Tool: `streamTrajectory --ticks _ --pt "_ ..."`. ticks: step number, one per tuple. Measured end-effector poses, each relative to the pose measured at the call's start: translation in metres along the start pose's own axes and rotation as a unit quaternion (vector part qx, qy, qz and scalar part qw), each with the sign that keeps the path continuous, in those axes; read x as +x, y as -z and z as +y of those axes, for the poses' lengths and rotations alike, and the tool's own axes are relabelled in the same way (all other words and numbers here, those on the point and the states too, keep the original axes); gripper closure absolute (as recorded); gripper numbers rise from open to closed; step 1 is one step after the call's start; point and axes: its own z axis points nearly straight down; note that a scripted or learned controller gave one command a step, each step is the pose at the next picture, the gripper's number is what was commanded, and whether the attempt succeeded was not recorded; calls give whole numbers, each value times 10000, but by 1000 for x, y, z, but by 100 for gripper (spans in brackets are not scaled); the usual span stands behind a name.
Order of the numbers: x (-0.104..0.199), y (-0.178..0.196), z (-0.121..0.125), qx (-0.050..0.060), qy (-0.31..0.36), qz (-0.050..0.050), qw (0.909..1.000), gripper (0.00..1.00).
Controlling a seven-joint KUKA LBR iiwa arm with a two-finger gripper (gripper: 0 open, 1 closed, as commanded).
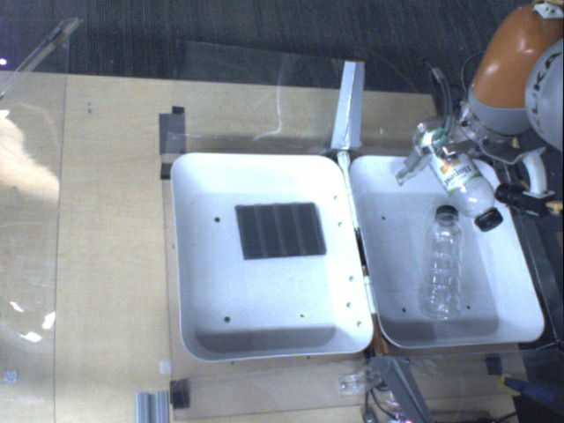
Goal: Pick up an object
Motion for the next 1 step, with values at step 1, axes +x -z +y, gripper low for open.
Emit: streamTrajectory --ticks 1 --pt "28 19 9 6 109 -3 9999 100"
